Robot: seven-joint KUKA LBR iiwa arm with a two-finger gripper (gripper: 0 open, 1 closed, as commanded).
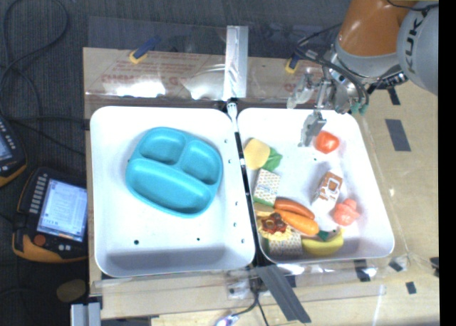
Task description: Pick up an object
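One carrot [298, 216], long axis left-right, tip right | fingers [311, 129] by tomato [326, 142], state unclear

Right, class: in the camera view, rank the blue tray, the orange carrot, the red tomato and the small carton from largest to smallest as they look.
1. Blue tray
2. Orange carrot
3. Small carton and red tomato: too alike to rank.

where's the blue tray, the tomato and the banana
blue tray [174, 169], camera view, on the ridge between its compartments
tomato [327, 142], camera view, middle of its red skin
banana [322, 245], camera view, middle of its yellow curve
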